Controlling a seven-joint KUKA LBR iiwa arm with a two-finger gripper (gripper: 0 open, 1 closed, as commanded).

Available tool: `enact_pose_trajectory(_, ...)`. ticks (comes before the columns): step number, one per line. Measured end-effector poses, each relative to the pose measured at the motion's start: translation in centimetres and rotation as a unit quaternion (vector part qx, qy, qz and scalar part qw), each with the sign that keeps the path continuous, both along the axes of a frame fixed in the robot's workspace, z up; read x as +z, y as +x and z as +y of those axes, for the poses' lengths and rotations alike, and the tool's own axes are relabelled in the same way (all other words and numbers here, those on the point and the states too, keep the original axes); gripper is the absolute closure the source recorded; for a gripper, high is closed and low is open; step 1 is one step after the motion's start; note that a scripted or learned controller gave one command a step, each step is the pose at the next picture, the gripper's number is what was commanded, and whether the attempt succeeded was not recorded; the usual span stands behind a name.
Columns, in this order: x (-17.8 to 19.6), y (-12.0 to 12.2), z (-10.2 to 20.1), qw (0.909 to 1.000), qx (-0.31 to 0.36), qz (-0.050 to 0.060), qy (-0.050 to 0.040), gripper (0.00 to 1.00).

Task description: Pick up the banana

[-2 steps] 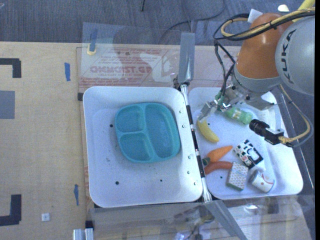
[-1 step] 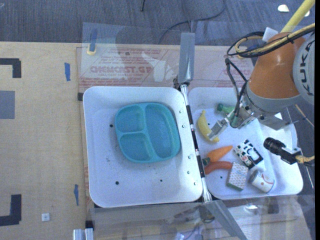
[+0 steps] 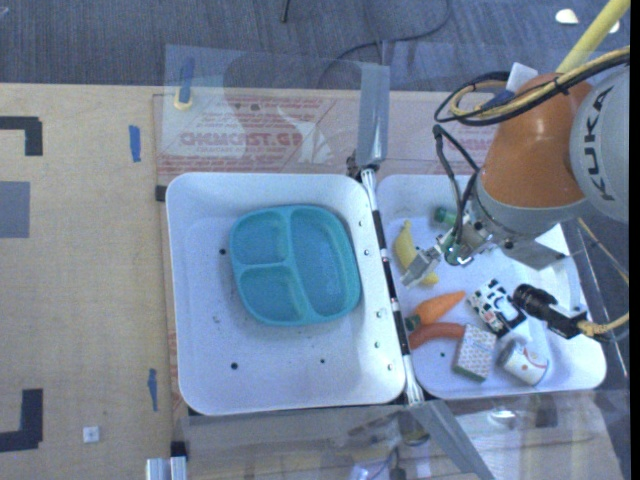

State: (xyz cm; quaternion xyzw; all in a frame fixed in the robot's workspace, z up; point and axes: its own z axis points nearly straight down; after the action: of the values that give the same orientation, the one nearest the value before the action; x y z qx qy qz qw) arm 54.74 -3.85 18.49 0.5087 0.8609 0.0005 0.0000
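The yellow banana (image 3: 404,245) lies in the right bin (image 3: 590,368), close to its left wall, pointing from upper left to lower right. My gripper (image 3: 428,265) is low over the banana's lower end and covers part of it; a yellow tip shows just below it. The grey arm with its orange band (image 3: 530,148) reaches in from the upper right and hides the back of the bin.
An orange carrot (image 3: 438,306) and a red pepper (image 3: 433,334) lie just below the banana. A black-and-white block (image 3: 490,303), a speckled sponge (image 3: 475,353), a white cup (image 3: 522,361) and a small green item (image 3: 440,212) share the bin. The left bin (image 3: 200,348) holds a blue divided plate (image 3: 296,264).
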Motion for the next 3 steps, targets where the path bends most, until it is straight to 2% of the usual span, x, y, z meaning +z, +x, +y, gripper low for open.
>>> enact_pose_trajectory(1, 0.0, 0.0, 0.0, 1.0, 0.0, 0.0, -0.0001, 0.0)
enact_pose_trajectory(2, 0.0, 1.5, -1.9, 0.9997, 0.022, -0.002, -0.0007, 0.0)
enact_pose_trajectory(3, 1.1, 1.7, -2.1, 0.9998, 0.02, -0.005, -0.0007, 1.0)
